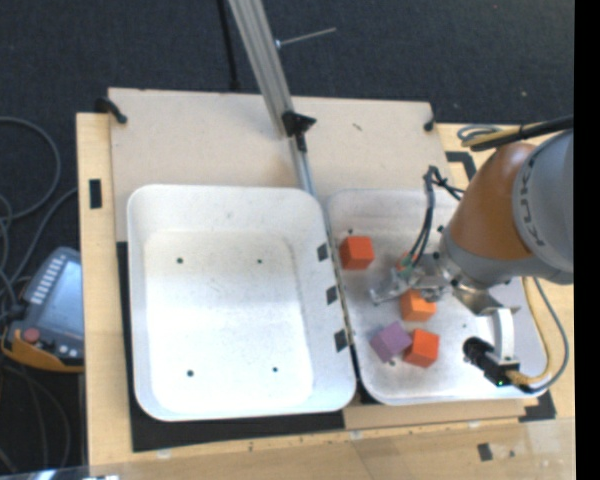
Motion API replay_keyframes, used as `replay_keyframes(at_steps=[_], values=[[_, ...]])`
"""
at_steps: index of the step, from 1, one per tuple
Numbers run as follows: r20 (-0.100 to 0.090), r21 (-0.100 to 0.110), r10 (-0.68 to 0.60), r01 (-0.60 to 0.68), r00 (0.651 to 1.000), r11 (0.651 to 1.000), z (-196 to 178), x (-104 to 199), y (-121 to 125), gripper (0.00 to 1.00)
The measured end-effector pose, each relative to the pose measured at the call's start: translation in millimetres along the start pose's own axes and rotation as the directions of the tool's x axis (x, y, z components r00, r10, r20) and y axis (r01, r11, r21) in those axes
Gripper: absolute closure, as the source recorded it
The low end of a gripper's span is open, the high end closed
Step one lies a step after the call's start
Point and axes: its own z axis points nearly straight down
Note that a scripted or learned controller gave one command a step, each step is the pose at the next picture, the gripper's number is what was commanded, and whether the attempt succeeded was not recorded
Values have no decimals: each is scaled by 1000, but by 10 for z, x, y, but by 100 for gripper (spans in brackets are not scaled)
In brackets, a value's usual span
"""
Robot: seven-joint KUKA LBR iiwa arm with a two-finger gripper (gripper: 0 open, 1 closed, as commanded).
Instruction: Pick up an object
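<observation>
The right bin (380, 213) holds several small blocks. One orange cube (357, 252) lies near the bin's left wall. A second orange cube (418, 307) sits in the middle, a third orange cube (423, 349) lies nearer the front, and a purple block (389, 341) rests just left of that one. My gripper (408, 287) hangs low over the bin's middle, directly above and touching or nearly touching the second orange cube. The arm's orange band (488, 213) and grey body cover the bin's right side.
The left bin (230, 298) lies beside the right one, separated by a shared rim with black clips. A slanted metal rail (270, 68) rises from the back between the bins. Cables and a teach pendant (50, 308) lie off the bench at left.
</observation>
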Motion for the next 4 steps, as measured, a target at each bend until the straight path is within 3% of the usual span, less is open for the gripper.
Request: replay_keyframes(at_steps=[1, 2, 3, 4], values=[[-10, 45, -5, 5, 1000, 999, -121, -627, -281, 0], [-15, 44, -16, 17, 1000, 999, 340, 198, -177, 0], [-19, 64, -8, 9, 1000, 998, 385, 26, 702, 0], [-15, 45, -12, 13, 1000, 999, 402, 143, 1297, 0]])
